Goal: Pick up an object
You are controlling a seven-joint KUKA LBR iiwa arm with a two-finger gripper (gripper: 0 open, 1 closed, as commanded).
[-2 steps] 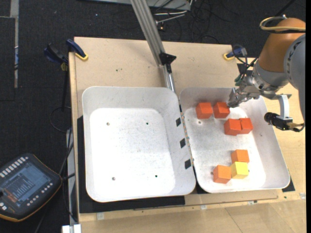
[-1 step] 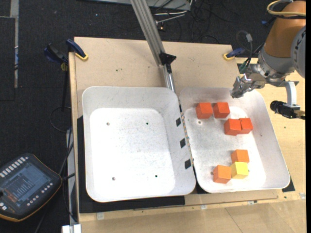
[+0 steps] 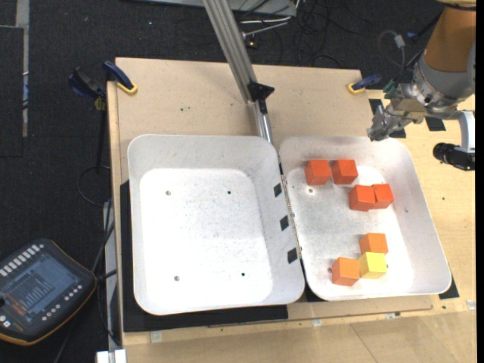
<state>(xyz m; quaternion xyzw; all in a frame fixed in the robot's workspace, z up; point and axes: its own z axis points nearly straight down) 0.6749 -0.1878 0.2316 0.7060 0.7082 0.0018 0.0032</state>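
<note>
Bench top (image 3: 204, 97): pale tan board, lightly speckled, on a black surround. Floor (image 3: 60, 21): dark carpet-like surface, left and top. Clamps: blue with yellow tips, one at the bench's far-left corner (image 3: 113, 78), one at its far-right corner (image 3: 361, 84). Metal strut (image 3: 231, 40): grey, slanting from the top edge down to the bench's far middle. Cables (image 3: 318, 13): black, loose on the floor beyond the far edge. Handheld control pendant (image 3: 38, 290): grey and orange, screen lit, on the floor at lower left.

two white bins, the left bin (image 3: 204, 218) finely speckled dark, the right bin (image 3: 363, 221) likewise; six orange cubes (image 3: 318, 172) and one yellow cube (image 3: 374, 264); tan worktop (image 3: 189, 97); grey arm (image 3: 446, 74) with orange band; black floor (image 3: 53, 127).
</note>
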